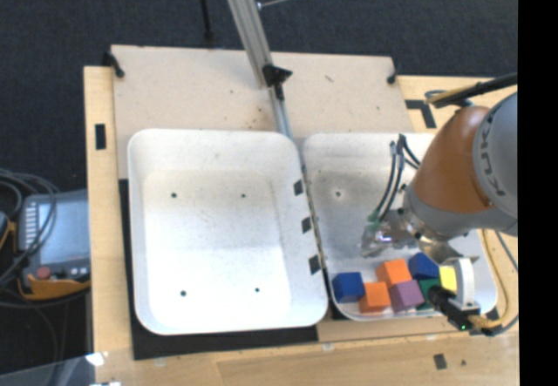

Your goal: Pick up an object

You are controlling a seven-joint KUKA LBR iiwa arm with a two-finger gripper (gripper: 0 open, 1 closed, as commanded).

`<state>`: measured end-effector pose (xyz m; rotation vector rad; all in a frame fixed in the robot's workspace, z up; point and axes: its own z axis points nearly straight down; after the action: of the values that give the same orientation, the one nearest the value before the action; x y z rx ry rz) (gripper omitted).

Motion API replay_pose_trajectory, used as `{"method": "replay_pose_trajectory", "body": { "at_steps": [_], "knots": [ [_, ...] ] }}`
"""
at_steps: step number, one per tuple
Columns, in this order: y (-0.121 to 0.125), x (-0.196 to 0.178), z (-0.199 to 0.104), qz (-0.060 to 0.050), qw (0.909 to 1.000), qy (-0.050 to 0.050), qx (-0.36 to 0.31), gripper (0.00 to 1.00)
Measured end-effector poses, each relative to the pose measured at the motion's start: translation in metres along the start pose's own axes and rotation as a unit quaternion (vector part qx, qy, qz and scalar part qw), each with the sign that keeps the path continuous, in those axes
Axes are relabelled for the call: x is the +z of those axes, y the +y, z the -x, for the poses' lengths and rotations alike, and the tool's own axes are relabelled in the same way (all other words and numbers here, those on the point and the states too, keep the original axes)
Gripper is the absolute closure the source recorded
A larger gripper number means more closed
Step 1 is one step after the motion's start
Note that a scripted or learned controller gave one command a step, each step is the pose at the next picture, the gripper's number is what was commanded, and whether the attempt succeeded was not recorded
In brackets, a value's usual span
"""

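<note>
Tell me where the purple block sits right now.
The purple block lies in the right bin, near its front edge, with an orange block on its left and a green block on its right.

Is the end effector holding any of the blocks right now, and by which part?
Cannot be told: the end effector hangs above the blocks in the right bin, its tips unclear.

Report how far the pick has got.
Done: the arm has reached over the right bin, and the gripper sits low just above the blocks. In hand: nothing that I can see; the blue block, orange blocks and purple block all lie on the bin floor in the near corner. Left: close on one block and lift it clear.
</note>
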<state>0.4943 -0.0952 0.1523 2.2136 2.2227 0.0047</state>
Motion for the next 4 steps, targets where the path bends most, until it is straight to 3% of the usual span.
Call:
{"method": "replay_pose_trajectory", "body": {
  "at_steps": [1, 2, 4],
  "knots": [
    [0.012, -0.054, 0.004, 0.001, 1.0, 0.0, 0.0, 1.0],
    [0.013, -0.07, 0.005, -0.001, 1.0, 0.0, -0.001, 1.0],
    [0.046, -0.069, -0.101, -0.002, 1.0, 0.001, -0.001, 1.0]
  ]
}}
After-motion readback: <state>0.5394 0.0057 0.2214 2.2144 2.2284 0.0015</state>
